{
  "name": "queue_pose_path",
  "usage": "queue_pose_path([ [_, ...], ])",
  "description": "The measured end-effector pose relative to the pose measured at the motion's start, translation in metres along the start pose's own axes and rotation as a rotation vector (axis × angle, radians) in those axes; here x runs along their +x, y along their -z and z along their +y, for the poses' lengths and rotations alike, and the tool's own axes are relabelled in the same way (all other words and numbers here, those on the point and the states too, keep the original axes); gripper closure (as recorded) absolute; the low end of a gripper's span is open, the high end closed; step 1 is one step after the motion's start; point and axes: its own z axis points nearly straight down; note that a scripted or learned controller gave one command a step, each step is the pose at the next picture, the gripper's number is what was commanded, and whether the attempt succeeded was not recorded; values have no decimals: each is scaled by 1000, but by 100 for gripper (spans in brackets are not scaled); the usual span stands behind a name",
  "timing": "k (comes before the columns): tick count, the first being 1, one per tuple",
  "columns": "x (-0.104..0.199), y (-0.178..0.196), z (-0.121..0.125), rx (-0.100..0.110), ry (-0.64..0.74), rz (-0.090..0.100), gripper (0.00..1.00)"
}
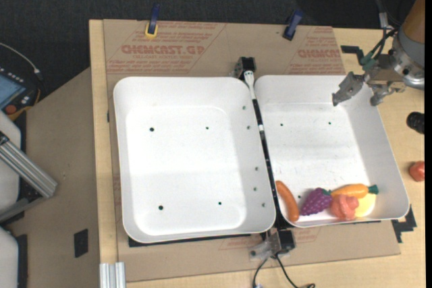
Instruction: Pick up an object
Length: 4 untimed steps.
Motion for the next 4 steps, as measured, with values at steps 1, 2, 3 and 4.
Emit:
queue_pose_path([
  [1, 9, -121, -79, 17, -3, 5, 0],
  [2, 8, -114, -73, -1, -1, -1, 0],
  [3, -36, -174, -112, 4, -7, 1, 0],
  [4, -65, -171, -109, -1, 1, 4, 0],
])
